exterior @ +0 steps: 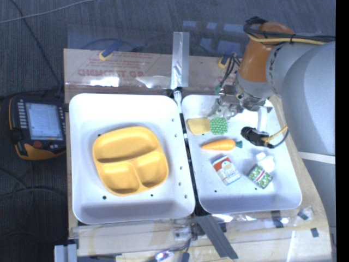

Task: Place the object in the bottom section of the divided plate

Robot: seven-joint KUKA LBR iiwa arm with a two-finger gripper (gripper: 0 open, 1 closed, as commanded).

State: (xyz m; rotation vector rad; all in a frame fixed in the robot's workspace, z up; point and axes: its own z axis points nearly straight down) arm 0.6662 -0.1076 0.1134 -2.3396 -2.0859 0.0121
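We note the gripper [222, 112] low at the 12 o'clock end of the right bin [289, 196], directly over a small green knobbly toy [218, 126] that lies touching a pale yellow piece [199, 125] on its 9 o'clock side. We take the green toy as the likely object, though the task does not name it. We cannot tell whether the fingers are spread or pinching; the wrist hardware hides them.

Handling, as we judge it: the toy looks light, hollow plastic, fairly stiff, its bumpy skin giving some purchase. A pinch across its short width seems best, clear of the yellow neighbour.

Arm pose: the grey arm [305, 86] enters from 3 o'clock, its orange band [256, 59] above the wrist, tool pointing steeply down.

Other items toward 6 o'clock in the same bin: a carrot [218, 144], a red-and-white carton [225, 170], a green-and-white carton [261, 173].

The yellow divided plate [130, 158] sits in the left bin [82, 201]; its section nearest 6 o'clock holds nothing.
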